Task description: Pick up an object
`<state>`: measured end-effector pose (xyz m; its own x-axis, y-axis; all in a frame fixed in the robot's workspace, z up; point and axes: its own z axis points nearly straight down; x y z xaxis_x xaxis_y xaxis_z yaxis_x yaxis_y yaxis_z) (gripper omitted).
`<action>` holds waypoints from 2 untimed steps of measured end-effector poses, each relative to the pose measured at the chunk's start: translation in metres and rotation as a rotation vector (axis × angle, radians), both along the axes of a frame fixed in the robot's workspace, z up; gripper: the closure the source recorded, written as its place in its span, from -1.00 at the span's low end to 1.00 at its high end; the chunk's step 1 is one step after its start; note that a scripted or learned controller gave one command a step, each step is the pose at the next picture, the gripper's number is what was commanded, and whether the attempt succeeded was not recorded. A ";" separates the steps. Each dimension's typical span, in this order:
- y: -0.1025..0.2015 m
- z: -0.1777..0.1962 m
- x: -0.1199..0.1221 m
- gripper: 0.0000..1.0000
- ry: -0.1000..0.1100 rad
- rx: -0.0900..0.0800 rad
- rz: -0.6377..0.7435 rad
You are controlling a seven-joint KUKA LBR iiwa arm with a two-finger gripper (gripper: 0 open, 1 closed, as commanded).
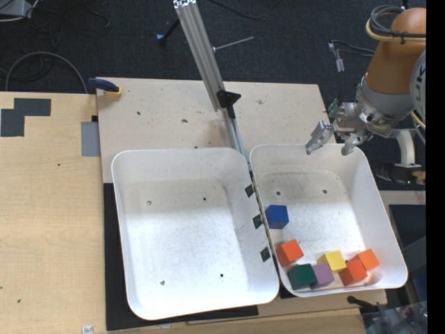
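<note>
Nearest the camera, along the front wall of the right bin point(379, 207), a cluster of small blocks lies close together: a dark green block point(302, 276) touching a purple block point(322, 273), a yellow block point(335, 259) just behind them, and a red-orange block point(353, 271) beside an orange block point(368, 259) at the right end, where the two run together and their edges are hard to separate. Another orange block point(290, 251) sits a little to the left of the cluster, and a blue block point(277, 216) lies apart from the rest, farther back, near the wall shared with the left bin point(128, 186). Small black clips sit along that shared wall. Beyond the bins a slanted metal rail point(201, 51) rises from the bench point(160, 110). At the far right corner of the right bin the gripper point(332, 143) hangs above the rim with its two fingers spread apart and nothing between them, well away from every block. The arm point(393, 68) behind it is cut off by the frame edge.
</note>
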<state>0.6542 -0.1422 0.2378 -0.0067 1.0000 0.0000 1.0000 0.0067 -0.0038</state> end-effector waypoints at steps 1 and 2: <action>0.069 -0.051 -0.074 -1.00 0.010 0.005 -0.001; 0.063 -0.038 -0.070 1.00 0.001 0.001 -0.011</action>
